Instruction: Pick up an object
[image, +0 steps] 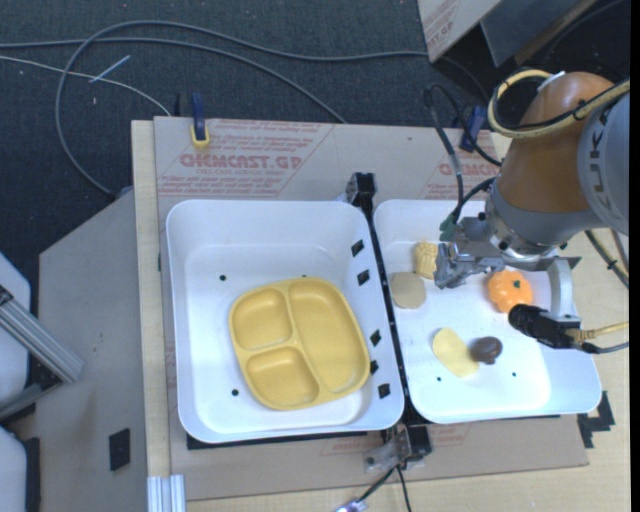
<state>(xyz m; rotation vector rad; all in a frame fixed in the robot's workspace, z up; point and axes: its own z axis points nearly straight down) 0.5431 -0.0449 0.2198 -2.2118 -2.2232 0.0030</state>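
Orange-banded and bulky, the arm's wrist (548, 150) rises closest to the lens and hides much of what hangs under it. Below it the end effector (452, 268) reaches down into the right bin (570, 395), its tip low over the bin floor; how far its fingers are spread I cannot tell, and nothing is visibly caught in it.

Several candidates lie around it. Just beside the tip, toward the divider between the bins, sits a pale round cookie-like piece (407, 290), and a small yellow corn-like piece (426, 259) lies next to the tip on the same side, slightly farther back. On the opposite side, toward the arm's base, a small orange pumpkin (510, 290) rests near it. Farther toward the front edge of the bin lie a yellow oblong piece (455, 353), its long axis running diagonally, and a dark round object (486, 349) touching or nearly touching it.

Judging by closeness, the corn-like piece and the round piece are the likeliest targets, needing only a short sideways shift toward the divider. A yellow divided tray (298, 342) sits in the left bin (190, 300), well apart, across the counter (250, 160).
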